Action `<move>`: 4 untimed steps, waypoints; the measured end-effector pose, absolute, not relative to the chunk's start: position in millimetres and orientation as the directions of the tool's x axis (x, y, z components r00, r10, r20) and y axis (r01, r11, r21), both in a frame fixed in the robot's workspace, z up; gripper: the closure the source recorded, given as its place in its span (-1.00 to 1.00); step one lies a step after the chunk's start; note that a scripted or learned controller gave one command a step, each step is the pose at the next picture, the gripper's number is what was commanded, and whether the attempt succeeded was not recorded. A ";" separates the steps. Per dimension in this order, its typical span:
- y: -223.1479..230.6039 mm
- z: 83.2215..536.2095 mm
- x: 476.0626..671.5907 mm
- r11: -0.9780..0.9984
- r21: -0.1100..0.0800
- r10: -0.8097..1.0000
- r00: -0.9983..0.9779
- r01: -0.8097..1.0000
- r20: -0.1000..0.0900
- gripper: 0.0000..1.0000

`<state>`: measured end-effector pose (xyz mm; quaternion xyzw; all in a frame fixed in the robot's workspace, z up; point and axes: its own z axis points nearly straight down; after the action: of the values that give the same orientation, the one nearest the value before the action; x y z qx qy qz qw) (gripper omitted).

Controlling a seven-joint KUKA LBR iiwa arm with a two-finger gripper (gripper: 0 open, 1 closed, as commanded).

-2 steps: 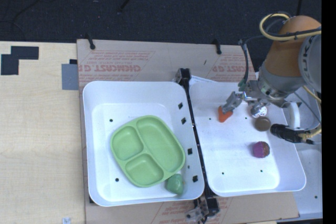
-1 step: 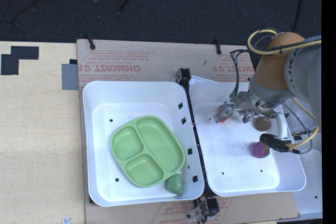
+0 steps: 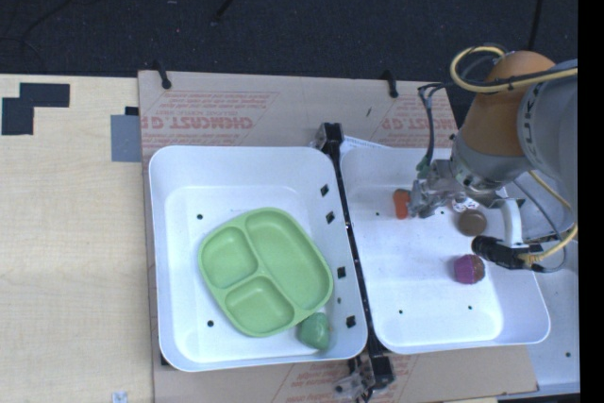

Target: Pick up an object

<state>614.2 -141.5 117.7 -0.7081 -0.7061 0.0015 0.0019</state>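
The gripper (image 3: pixel 427 200) hangs low in the right bin (image 3: pixel 434 316), just beside the small orange object (image 3: pixel 402 203), probably lined up to grasp it (a purple ball (image 3: pixel 468 269) lies nearby); its grip I cannot tell.

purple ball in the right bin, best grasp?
Take the purple ball across its middle, coming straight down. It looks round, so any pinch axis should work, and it lies on the open floor of the right bin, apart from the brown piece above it. The pincer sits further up-left, near the orange piece.
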 end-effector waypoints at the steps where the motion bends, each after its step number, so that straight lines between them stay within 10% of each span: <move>1: -151.0 171.0 619.0 -0.003 0.003 1.000 0.003 1.000 -0.001 1.00; 3: -154.2 279.7 622.5 0.001 0.002 1.000 -0.001 1.000 -0.001 1.00; 4: -98.7 261.7 613.3 0.004 -0.005 1.000 -0.004 1.000 0.003 1.00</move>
<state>613.3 -98.7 261.7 -0.7057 -0.7085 0.0008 0.0026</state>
